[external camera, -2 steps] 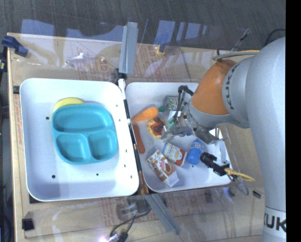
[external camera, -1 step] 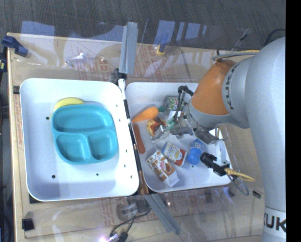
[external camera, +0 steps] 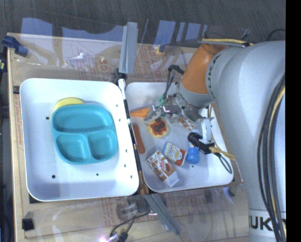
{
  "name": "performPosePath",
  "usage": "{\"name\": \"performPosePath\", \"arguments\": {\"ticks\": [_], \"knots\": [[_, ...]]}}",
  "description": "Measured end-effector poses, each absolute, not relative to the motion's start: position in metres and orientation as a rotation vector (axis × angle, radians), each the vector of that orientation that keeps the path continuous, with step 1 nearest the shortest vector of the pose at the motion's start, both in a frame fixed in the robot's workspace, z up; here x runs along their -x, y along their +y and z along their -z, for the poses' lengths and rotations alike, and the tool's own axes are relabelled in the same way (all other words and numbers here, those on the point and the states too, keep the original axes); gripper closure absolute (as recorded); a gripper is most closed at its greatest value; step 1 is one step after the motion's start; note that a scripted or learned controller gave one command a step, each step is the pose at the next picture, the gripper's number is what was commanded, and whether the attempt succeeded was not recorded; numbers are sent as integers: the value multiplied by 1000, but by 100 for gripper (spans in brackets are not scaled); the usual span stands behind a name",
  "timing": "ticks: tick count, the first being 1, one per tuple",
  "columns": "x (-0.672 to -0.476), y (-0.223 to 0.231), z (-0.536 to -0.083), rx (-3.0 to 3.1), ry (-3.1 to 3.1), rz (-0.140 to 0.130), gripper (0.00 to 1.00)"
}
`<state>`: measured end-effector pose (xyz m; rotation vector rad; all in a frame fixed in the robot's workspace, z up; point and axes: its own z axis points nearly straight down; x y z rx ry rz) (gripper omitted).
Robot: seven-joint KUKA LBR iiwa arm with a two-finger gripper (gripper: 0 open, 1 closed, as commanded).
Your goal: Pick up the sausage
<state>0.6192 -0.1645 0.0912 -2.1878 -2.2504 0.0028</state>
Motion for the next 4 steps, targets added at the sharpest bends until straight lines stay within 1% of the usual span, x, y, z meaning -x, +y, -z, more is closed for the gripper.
{"name": "performPosePath", "arguments": {"ticks": [1,2,3,4], "knots": [[-578,-189,-136,1843,-2540,-1,0],[-585,-138,-104,1757,-2617,-4,0],[-586,-137,-113,1751,-2618,-3,100],[-586,-136,-113,1751,-2618,-3,0]]}}
